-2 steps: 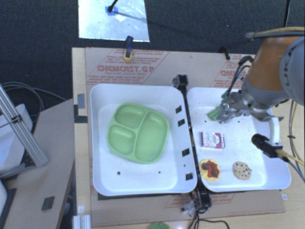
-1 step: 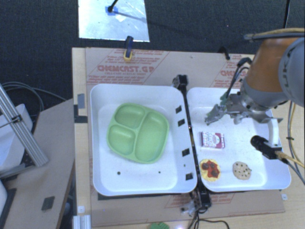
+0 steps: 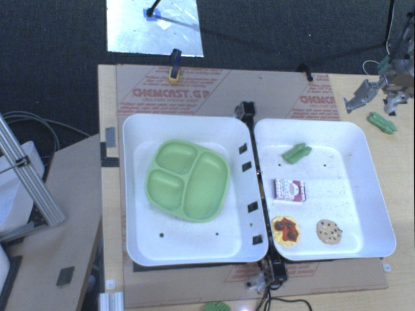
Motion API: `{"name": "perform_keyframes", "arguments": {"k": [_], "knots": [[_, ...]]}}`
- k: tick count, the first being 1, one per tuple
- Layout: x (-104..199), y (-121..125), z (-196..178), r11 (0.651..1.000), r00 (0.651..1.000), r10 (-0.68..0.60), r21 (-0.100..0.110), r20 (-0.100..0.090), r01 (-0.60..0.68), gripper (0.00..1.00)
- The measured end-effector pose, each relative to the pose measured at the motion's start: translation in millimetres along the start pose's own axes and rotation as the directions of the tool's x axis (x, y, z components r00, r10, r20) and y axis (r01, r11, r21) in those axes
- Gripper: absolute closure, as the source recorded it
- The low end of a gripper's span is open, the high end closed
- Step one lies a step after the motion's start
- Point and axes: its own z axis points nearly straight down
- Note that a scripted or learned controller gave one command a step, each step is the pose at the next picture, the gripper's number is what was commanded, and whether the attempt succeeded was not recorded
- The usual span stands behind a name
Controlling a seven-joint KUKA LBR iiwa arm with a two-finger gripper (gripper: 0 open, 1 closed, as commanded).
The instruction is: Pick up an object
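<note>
Jaws (image 3: 379,96) metallic, beside ridged green piece (image 3: 382,122) on bench (image 3: 395,173)

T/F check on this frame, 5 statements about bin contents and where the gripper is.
1. The green divided plate lies in the left bin. True.
2. The cookie sits in the left bin. False: it lies in the right bin, near its front right corner.
3. The gripper is down inside the right bin. False: it is beyond that bin's far right corner, over the bench.
4. The small pizza lies beside the cookie, apart from it. True.
5. The pink and white box is stacked on the green bean pods. False: the two lie apart on the bin floor.
</note>
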Motion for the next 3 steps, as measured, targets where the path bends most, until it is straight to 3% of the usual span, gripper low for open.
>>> {"name": "perform_keyframes", "arguments": {"k": [1, 2, 3], "knots": [[41, 41, 35, 1.0, 1.0, -0.012, 0.016, -0.01, 0.012, 0.0], [54, 33, 104, 1.0, 1.0, -0.01, 0.023, -0.012, 0.01, 0.0], [53, 34, 100, 1.0, 1.0, -0.009, 0.019, -0.011, 0.01, 0.0]]}}
